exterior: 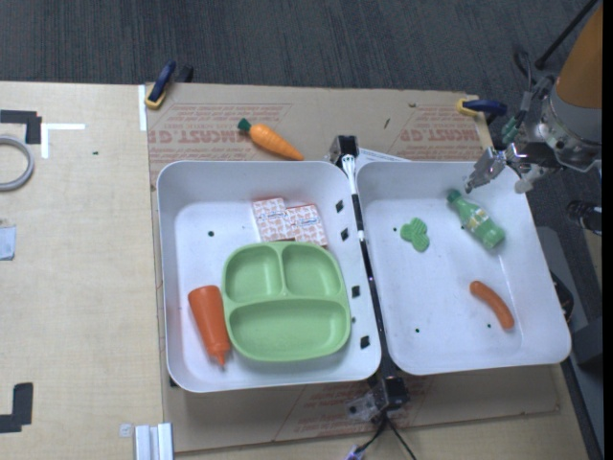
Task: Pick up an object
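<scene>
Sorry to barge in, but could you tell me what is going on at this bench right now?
The arm reaches in from the right, its gripper poised over the far edge of the right bin, just above a green bottle; it holds nothing. That bin also contains a sausage and a small green piece. The left bin holds a green divided plate.

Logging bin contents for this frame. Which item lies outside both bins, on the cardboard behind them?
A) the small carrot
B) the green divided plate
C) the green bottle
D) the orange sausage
A: the small carrot lies on the cardboard behind the left bin, while the green bottle and orange sausage lie in the right bin and the green divided plate sits in the left one.
</scene>
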Controlling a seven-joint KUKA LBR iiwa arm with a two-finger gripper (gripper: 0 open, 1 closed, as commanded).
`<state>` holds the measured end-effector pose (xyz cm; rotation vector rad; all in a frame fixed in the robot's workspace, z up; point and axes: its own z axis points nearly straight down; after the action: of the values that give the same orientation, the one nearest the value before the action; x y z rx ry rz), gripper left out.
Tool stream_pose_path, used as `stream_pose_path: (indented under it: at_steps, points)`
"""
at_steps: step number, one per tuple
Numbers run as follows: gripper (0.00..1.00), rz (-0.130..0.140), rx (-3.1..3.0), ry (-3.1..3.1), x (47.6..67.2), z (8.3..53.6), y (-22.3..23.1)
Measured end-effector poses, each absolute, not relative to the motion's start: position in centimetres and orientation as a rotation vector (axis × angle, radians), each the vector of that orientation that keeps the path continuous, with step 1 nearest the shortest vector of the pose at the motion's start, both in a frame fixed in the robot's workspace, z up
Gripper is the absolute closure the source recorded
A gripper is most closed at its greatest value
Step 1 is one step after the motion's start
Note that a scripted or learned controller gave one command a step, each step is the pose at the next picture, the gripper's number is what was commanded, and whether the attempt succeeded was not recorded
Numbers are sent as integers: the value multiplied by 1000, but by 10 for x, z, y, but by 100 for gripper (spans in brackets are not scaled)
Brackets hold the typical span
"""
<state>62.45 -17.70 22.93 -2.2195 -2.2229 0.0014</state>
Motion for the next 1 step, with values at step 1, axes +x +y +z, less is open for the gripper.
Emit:
stream_pose_path:
  at_steps: [1]
  points:
    - [0, 0, -2023, -2405, 610, 109, -193]
